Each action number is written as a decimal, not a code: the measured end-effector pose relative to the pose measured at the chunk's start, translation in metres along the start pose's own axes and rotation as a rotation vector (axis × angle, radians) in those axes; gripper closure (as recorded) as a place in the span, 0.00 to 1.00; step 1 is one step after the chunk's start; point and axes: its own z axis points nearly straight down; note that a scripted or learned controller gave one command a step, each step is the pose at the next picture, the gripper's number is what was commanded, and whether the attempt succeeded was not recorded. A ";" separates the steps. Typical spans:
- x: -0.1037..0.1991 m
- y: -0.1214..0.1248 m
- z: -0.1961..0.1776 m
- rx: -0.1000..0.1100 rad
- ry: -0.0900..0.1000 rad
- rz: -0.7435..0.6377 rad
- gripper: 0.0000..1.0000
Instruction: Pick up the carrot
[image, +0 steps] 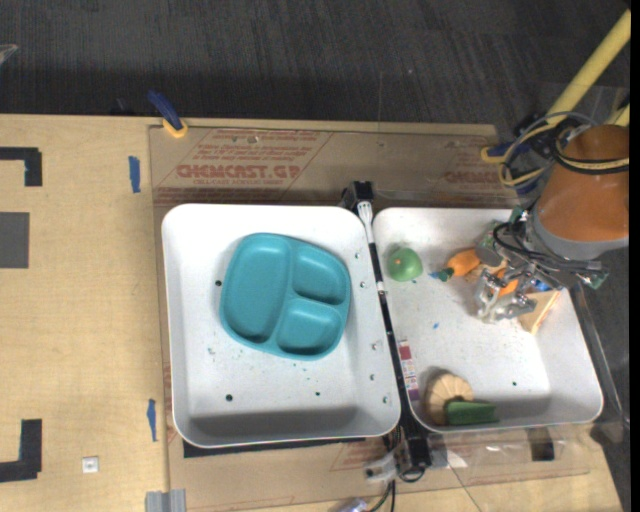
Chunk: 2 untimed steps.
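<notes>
The carrot (463, 264), a small orange piece, lies in the right bin (570, 385) near its back, just right of a green round fruit (404, 263). My gripper (497, 296) hangs low over the bin floor immediately right of the carrot, under the grey wrist with its orange band (590, 195). A bit of orange shows among the gripper parts, but I cannot make out what it is. The carrot's right end is close to the gripper; whether they touch is unclear.
A tan stick-like piece (541, 312) lies right of the gripper. A beige shell-shaped item (447, 386) and a dark green piece (470, 411) rest at the right bin's front edge. The left bin (200, 380) holds a teal divided plate (285, 295).
</notes>
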 end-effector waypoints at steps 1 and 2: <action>-0.056 0.010 -0.098 -0.003 0.007 0.166 1.00; 0.017 0.052 0.007 -0.012 0.013 0.002 1.00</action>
